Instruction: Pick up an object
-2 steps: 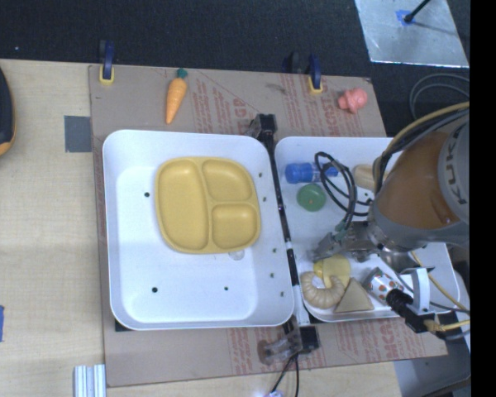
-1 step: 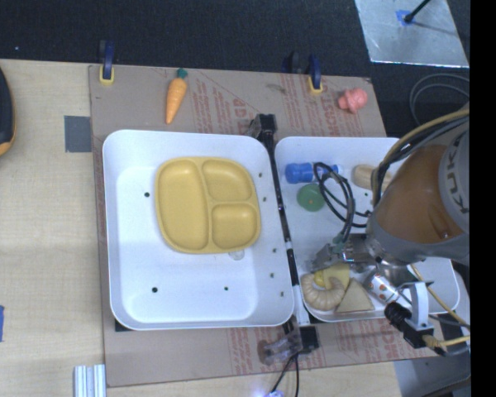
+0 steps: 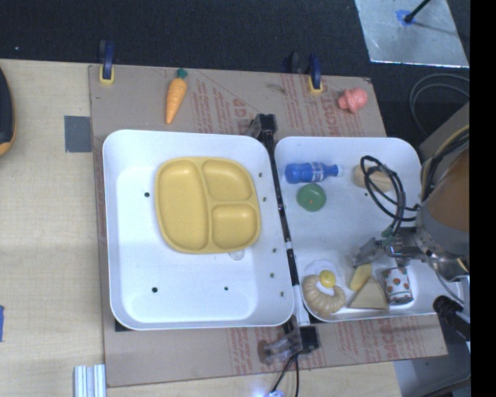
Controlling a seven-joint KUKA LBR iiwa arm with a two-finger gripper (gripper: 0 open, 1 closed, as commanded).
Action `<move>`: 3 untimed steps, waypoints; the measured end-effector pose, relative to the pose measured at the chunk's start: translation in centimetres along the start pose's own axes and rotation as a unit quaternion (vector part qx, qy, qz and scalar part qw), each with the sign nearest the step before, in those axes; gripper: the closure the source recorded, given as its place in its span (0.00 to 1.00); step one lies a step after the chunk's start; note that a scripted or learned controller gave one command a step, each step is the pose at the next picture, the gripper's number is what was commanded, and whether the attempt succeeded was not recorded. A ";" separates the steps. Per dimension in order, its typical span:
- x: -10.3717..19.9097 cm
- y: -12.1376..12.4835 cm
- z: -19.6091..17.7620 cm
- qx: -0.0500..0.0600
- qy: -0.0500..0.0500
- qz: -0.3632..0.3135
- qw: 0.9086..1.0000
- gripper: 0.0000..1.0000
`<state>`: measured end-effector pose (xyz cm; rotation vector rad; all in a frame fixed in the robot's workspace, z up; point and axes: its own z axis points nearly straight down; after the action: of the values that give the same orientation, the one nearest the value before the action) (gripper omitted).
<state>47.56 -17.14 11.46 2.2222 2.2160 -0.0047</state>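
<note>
Now end effector (image 3: 379, 253) low over right bin (image 3: 339, 222) near can (image 3: 398, 285)

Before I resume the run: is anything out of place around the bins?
Yes. A toy carrot and a pink toy lie on the board behind the bins, outside both. Everything else sits inside the right bin or left bin.

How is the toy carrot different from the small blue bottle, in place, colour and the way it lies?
The toy carrot lies outside both bins, on the brown board above the left bin; the blue bottle lies inside the right bin. The carrot is orange with a green top; the bottle is blue with a white band. The carrot points nearly up-down in the view; the bottle lies left-right. Both lie flat and apart from the gripper.
</note>
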 end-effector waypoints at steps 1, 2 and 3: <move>5.2 0.1 2.3 -0.001 0.002 -0.005 1.000 0.00; 4.8 0.2 0.9 -0.002 0.000 -0.003 1.000 1.00; 4.9 0.1 1.2 0.000 0.001 -0.004 1.000 0.00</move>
<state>47.64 -12.23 10.23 2.2146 2.2260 -0.0031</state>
